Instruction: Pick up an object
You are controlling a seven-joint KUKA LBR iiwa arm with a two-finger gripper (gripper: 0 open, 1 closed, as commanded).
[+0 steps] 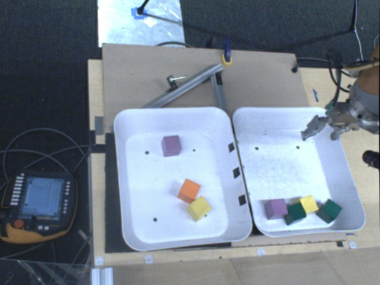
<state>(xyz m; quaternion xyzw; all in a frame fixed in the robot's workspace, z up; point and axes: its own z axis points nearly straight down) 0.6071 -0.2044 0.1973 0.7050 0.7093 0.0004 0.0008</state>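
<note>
The arm point(365, 94) comes in at 3 o'clock, its jaws point(324, 129) hanging over the upper right part of the right bin point(279, 120). Two grey fingers point(311, 128) show spread apart, one toward the bin's middle and one toward its right wall, with nothing between them. The right bin carries five blocks bunched along its 6 o'clock edge: a purple block point(275, 208) at the left of the group, a dark green block point(294, 213) touching it on the right, a yellow block point(309, 204) just beyond at about 2 o'clock from the dark green one, and a second green block point(329, 210) at the far right of the row, near the bin's corner. All of these lie well apart from the jaws, toward 6 o'clock from them. The left bin point(136, 123) holds three blocks: a lone purple cube point(171, 145) toward 12 o'clock, and, toward 6 o'clock, an orange cube point(189, 190) with a yellow cube point(199, 208) touching it at about 5 o'clock. The two bins sit side by side on the counter point(261, 70), their inner walls meeting at the centre. A grey rod point(184, 86) lies slanted on the counter at 12 o'clock from the left bin. A pendant point(38, 205) with a screen rests off the counter at 9 o'clock, cables looping around it.
</note>
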